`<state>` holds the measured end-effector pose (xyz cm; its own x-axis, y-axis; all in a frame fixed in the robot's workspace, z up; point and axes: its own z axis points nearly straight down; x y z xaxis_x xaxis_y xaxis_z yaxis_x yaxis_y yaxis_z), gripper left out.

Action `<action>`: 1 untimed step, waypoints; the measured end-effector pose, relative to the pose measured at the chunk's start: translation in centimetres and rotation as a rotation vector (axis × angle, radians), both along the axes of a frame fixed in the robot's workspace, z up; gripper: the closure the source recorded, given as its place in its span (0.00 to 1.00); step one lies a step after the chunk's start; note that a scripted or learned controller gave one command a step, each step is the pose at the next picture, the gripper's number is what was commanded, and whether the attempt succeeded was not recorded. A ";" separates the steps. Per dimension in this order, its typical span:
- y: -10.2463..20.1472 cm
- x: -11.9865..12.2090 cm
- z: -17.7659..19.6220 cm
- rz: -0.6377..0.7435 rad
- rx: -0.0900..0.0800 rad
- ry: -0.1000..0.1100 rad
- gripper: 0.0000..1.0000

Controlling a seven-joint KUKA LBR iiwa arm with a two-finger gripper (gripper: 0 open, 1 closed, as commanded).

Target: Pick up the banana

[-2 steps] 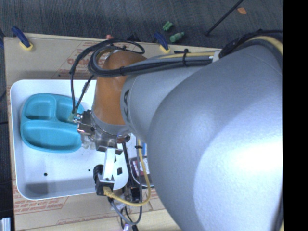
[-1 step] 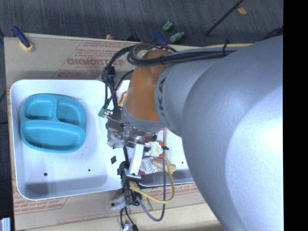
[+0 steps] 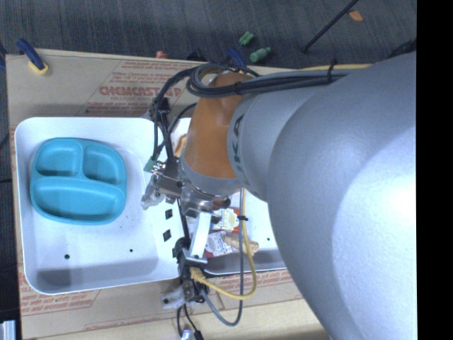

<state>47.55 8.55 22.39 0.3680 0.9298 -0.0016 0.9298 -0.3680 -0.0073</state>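
Note:
My arm reaches in from the right and covers most of the right bin (image 3: 272, 257). Its orange band (image 3: 212, 137) hangs over that bin's left half. The gripper (image 3: 157, 187) is low at the wall between the two bins, seen as grey metal parts. A small pale yellow sliver (image 3: 180, 144) peeks out just left of the orange band; I cannot tell whether it is the banana. Nothing shows between the fingers.
A blue divided plate (image 3: 76, 180) lies in the far-left part of the left bin (image 3: 92, 268). A red, white and yellow packet (image 3: 224, 238) lies in the right bin under the wrist. Green bits (image 3: 253, 47) lie on the floor beyond the bench.

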 end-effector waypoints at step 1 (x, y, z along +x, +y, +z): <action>6.4 -0.1 -6.6 -0.053 -0.001 0.000 0.00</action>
